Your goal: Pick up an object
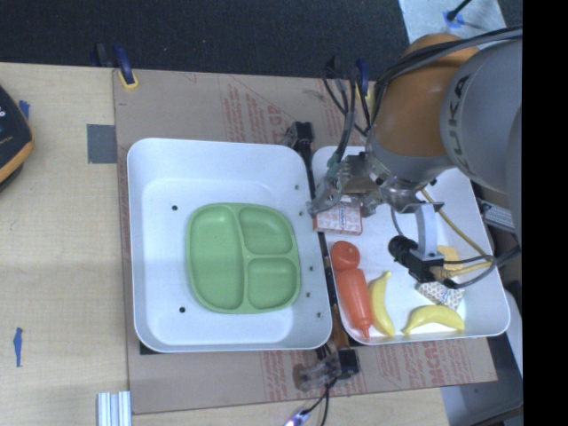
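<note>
Two shallow white bins sit side by side on the bench, on a sheet of brown cardboard. The left bin holds a pale green divided plate with three compartments, lying flat near the bin's middle. The right bin holds several small things: an orange carrot-shaped toy along its left wall, long axis running roughly from far to near with the rounded knob end toward the far side; a yellow banana just beside it on the right, nearly parallel; a second banana near the front edge, lying more crosswise; a small patterned packet above that banana; and a pink-and-white card at the far left of the bin. The gripper hangs over that card at the bin's far left corner, under the grey and orange arm; how wide it is open, or whether it grips anything, I cannot tell.
</note>
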You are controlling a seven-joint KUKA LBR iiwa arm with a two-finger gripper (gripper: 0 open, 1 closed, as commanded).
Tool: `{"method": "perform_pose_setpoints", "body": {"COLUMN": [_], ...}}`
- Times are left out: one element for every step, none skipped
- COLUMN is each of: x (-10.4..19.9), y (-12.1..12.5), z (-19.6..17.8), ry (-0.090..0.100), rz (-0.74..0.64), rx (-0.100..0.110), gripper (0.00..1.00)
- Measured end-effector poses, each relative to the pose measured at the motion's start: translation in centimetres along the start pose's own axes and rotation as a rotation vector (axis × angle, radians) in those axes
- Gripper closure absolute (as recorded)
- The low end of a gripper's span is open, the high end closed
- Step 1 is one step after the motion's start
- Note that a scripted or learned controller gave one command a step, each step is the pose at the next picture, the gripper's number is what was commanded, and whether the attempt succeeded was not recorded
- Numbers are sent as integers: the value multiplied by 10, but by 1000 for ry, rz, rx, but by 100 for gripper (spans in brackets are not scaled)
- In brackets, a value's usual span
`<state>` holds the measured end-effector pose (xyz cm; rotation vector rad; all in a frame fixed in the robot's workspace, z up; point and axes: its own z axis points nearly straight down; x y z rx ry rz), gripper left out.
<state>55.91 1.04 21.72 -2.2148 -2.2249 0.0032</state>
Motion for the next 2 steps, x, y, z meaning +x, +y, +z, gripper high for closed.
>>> {"method": "perform_pose_setpoints", "body": {"x": [7, -16], "y": [-19, -14], "z": [-11, -4], "ry": [0, 0], "rz": [-1, 2], "rx": [2, 3], "gripper": [100, 100]}}
